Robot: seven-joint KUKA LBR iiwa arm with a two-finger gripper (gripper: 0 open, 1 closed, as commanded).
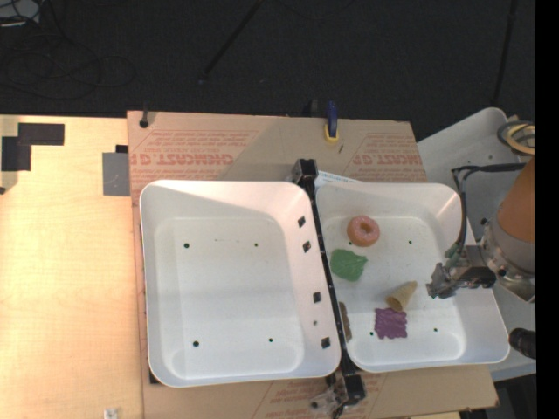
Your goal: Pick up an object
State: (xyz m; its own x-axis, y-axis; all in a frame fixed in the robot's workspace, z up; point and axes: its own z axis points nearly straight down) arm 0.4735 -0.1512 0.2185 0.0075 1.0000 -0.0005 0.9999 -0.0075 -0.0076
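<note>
Left bin (166,234): floor open wall to wall, free passage anywhere inside.

Right bin (437,201): four things crowd its middle and left. Pink ring (363,230) towards the back, green lump (348,264) just beside the dividing wall, tan cone (402,296) in the middle, purple piece (390,323) near the front. Narrow gaps between them.

End effector (439,284) sits low by the right wall, just right of the cone.

Back-right and front-right corners bare.
</note>
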